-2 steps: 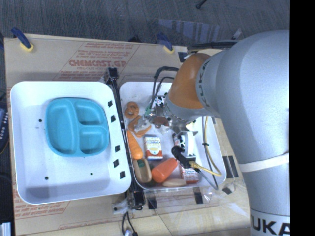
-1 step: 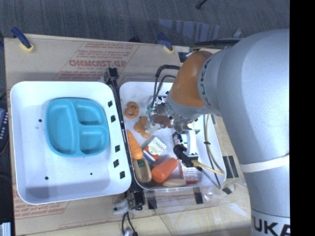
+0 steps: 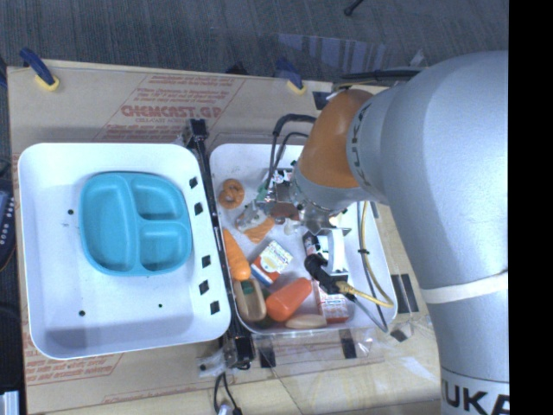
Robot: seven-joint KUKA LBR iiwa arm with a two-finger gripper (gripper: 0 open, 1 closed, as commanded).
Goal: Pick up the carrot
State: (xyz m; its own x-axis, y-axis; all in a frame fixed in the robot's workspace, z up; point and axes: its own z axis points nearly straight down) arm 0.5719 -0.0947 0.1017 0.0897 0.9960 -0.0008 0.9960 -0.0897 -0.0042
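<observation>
- The left bin (image 3: 52,318) sits on the bench's left half; a light-blue divided tray (image 3: 136,223) lies in its upper middle, flat, with three compartments.
- A row of black clips (image 3: 206,258) runs down the seam where the two bins meet.
- The right bin (image 3: 226,158) holds a crowd of small things; a brown ring-shaped piece like a doughnut (image 3: 230,193) lies near its upper left corner.
- The carrot (image 3: 236,256) lies along the right bin's left wall, just below the doughnut, pointing up and slightly left; its lower end touches a wooden-looking brush or spatula (image 3: 251,301).
- Beside the carrot to the right are a small white-and-yellow packet (image 3: 275,258) and, lower, a fat orange-red piece (image 3: 288,298); a pale sausage-shaped piece (image 3: 304,322) rests against the bin's near wall.
- The gripper (image 3: 275,204) hangs low over the bin's upper middle, near an orange scrap (image 3: 258,228), up and to the right of the carrot and apart from it; whether it is open or closed cannot be told.
- The grey arm (image 3: 449,188) with its orange band (image 3: 333,145) covers the bin's right side.
</observation>
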